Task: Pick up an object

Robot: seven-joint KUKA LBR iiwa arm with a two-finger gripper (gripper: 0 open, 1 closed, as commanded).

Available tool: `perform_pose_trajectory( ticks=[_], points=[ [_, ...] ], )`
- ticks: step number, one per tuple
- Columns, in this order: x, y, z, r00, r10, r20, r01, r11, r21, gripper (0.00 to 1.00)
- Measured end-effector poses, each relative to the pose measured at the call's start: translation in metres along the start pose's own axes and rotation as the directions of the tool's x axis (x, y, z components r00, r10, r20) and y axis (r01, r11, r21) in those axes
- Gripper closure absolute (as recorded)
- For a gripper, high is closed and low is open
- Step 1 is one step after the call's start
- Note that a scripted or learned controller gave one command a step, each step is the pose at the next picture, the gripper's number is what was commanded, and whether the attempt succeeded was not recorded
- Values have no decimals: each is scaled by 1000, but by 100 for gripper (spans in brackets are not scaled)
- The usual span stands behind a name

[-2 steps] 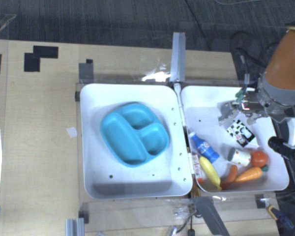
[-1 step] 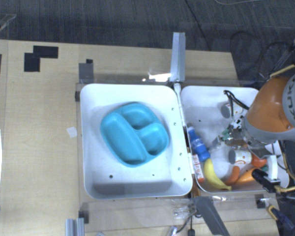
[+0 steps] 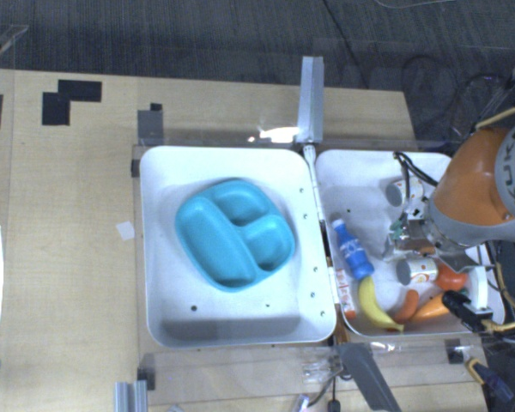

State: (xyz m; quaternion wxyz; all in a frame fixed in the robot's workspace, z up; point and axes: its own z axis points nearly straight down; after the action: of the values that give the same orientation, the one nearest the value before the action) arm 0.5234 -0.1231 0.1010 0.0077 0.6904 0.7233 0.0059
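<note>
1. banana [image 3: 373,303] + orange carrots [image 3: 416,307] at near edge of right bin [image 3: 360,174]; blue bottle [image 3: 352,249] just beside
2. gripper [image 3: 409,251] low over can [image 3: 416,270]; finger state: can't tell
3. left bin [image 3: 163,230]: blue divided tray [image 3: 233,233]

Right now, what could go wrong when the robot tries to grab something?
The banana, blue bottle and orange pieces lie crowded in the right bin, so the gripper might knock a neighbour or catch two things. They also sit near the bin's front wall, which could block a grab.
</note>
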Motion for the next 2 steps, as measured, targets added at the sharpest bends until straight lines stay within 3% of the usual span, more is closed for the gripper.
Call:
perform_pose_trajectory(
  ticks=[1, 2],
  points=[
    [88, -8, -124, 998, -59, -3, 59, 998, 15, 100],
    [30, 26, -182, 996, -91, -3, 91, 996, 15, 100]
  ],
)
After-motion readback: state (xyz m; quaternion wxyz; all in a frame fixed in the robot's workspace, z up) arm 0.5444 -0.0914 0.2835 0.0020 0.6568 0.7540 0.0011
